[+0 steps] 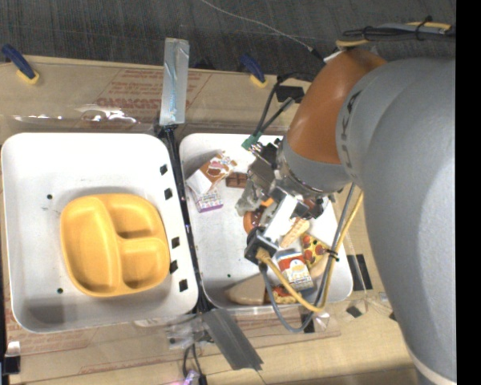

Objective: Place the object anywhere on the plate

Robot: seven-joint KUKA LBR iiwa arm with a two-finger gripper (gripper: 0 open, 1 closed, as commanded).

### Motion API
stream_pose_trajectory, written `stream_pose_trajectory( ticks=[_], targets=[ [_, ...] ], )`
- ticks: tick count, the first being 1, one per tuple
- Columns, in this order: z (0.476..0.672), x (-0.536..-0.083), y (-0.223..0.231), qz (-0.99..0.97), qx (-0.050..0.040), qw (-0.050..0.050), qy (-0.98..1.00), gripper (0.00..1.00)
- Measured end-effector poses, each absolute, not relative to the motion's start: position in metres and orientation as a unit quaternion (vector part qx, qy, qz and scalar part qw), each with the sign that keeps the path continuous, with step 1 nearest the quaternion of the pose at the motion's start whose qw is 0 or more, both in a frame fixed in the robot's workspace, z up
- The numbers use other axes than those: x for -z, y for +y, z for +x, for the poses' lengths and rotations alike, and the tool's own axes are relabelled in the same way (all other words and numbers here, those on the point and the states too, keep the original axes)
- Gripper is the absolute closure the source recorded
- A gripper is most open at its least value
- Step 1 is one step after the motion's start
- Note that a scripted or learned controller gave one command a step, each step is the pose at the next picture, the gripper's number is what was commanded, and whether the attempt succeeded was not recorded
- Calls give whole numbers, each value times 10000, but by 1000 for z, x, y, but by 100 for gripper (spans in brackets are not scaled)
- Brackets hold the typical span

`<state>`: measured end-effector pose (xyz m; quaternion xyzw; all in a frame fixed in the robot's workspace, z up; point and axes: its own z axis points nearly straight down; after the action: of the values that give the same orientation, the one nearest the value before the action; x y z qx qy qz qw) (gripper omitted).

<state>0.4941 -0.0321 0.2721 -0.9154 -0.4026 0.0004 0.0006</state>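
Note:
A yellow plate (pixel 112 241) with three compartments lies in the left white bin (pixel 24 167). Over the right bin (pixel 216 275), the grey arm with its orange band comes in from the right, and the gripper (pixel 258 215) is down among the objects there. An orange-brown item (pixel 264 212) lies right at the gripper, partly hidden by it; I cannot see whether it is held. The plate has nothing on it.
The right bin holds several loose items: a brown-and-white packet (pixel 218 167), a white packet with purple print (pixel 205 196), a dark brown piece (pixel 235 180), a small printed carton (pixel 295 269), a pizza-like toy (pixel 309 251) and a tan object (pixel 244 296) at the front wall. A cable (pixel 313 303) loops below the wrist.

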Motion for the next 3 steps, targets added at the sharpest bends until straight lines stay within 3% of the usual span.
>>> stream_pose_trajectory(
  ticks=[1, 2, 3],
  targets=[
    [474, -188, 32, -8884, -48, 28, -4590, 100],
    [475, -190, 32, -8886, -36, 24, -4588, 0],
    [476, -212, 54, -9098, -24, 9, -4150, 0]
  ],
)
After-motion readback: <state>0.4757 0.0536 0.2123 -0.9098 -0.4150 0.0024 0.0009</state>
